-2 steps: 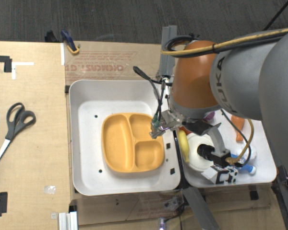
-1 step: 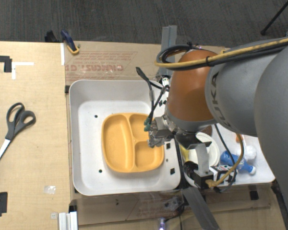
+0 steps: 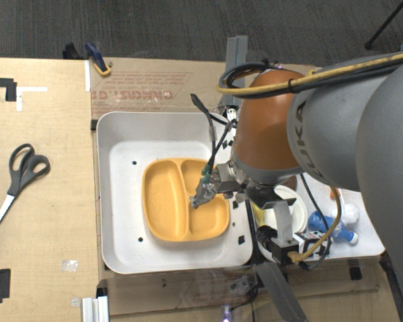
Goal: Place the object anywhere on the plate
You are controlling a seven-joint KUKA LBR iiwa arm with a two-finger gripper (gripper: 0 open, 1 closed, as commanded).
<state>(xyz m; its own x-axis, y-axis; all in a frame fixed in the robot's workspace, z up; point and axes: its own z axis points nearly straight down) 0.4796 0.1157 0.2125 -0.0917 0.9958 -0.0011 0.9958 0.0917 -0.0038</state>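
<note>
The left white bin [image 3: 114,200] is sitting on the table [image 3: 40,247] with its rim showing on the far, left and near sides; a band of bare white floor is running around the yellow divided plate [image 3: 164,200] on those three sides, widest at the far left corner. The plate is lying flat, just right of the bin's centre, its right edge close to the bin's right wall. The arm [image 3: 336,126] is reaching in from the right, its orange band [image 3: 269,123] hanging over the wall between the two bins and covering much of the right bin [image 3: 363,243]. The gripper [image 3: 203,194] is pointing down over the plate's right compartment, near the divider ridge. Its tip is looking small and dark with a greenish part; whether the fingers are apart or holding anything cannot be told at this size, and the task's object cannot be picked out. Blue and white items [image 3: 322,223] are lying in the right bin. Scissors [image 3: 17,176] are lying on the table, well apart from the bins.
</note>
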